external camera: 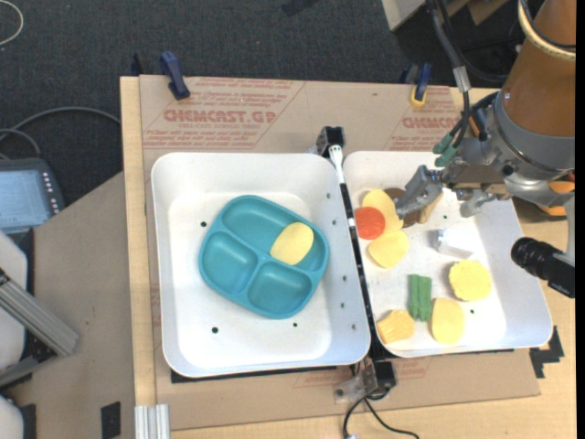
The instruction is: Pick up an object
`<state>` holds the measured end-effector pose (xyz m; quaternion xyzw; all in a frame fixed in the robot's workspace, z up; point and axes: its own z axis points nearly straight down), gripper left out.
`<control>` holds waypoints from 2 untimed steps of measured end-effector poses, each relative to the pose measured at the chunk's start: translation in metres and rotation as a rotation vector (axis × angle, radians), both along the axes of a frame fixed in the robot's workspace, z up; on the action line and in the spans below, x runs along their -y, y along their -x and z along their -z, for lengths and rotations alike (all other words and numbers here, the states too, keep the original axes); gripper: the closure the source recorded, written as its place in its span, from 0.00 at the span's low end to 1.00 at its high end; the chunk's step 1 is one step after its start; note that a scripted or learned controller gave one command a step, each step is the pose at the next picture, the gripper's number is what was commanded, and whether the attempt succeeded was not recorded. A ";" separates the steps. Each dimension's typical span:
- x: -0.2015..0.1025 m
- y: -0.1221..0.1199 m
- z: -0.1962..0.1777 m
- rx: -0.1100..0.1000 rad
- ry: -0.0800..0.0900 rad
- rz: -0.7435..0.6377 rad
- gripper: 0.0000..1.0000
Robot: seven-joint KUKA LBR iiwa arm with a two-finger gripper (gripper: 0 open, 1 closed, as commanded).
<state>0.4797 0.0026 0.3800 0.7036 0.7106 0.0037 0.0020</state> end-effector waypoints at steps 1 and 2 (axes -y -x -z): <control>-0.065 0.000 -0.052 0.000 0.000 0.002 0.00; -0.061 -0.001 -0.060 -0.003 0.002 0.009 1.00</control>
